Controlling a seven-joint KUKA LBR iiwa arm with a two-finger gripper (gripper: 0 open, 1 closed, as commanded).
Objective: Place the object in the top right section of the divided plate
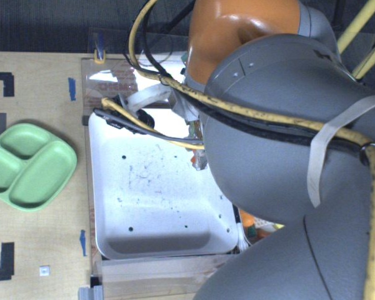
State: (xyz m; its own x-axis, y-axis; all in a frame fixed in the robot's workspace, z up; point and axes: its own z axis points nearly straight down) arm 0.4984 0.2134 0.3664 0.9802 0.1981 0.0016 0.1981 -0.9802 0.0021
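The big grey arm point(287, 161) fills the whole side from 12 o'clock round to 5 o'clock. It covers most of the second bin. A small orange and green bit point(257, 225) peeks out under the arm at about 5 o'clock, too hidden to name. It may be the object for the plate, but I cannot tell. The gripper point(198, 144) is mostly hidden behind the arm near the middle; a few metal parts stick out, and I cannot tell how it stands.

The arm is smooth and round, with a shiny orange band point(244, 17) at 12 o'clock. Yellow and black cables point(175, 86) loop over it and across the top of the white bin point(156, 192). The bin is shallow with rounded corners. Its floor has faint scratchy marks and a few dark dots.

The green divided plate point(30, 165) sits at 9 o'clock on the pale wooden bench point(37, 92), well apart from the arm. It is soft-cornered, with three sections. Its top right section holds nothing.

Small blue tape bits point(72, 89) and black corner marks point(3, 83) sit on the bench. No writing can be read.
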